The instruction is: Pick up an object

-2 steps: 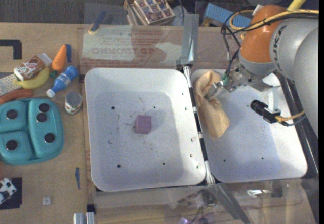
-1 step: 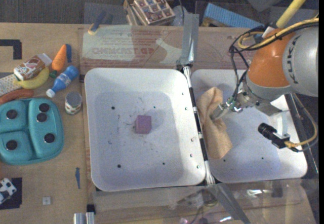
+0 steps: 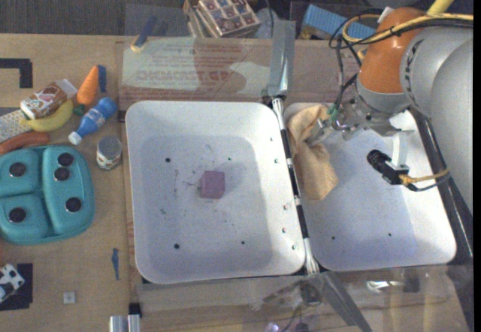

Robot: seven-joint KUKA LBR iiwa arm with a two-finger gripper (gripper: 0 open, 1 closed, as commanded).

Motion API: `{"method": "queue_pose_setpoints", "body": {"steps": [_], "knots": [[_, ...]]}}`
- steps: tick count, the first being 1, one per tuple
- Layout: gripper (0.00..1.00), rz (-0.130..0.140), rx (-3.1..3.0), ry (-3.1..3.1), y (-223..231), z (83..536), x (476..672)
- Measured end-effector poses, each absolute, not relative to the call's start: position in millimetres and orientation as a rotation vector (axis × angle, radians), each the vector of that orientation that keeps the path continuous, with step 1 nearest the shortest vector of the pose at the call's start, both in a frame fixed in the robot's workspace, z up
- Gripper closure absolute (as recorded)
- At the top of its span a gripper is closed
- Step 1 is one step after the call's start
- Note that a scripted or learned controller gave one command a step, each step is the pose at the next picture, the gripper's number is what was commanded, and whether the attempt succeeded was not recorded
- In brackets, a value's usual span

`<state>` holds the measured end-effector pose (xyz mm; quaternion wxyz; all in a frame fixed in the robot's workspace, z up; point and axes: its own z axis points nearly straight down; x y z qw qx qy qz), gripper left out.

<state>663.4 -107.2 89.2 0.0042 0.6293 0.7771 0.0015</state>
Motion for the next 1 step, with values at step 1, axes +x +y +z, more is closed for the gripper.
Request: {"method": "queue_pose_setpoints", "body": {"steps": [1], "knots": [[0.00,0.010,1.758,2.592,-113.4,90.1,590.5]]}}
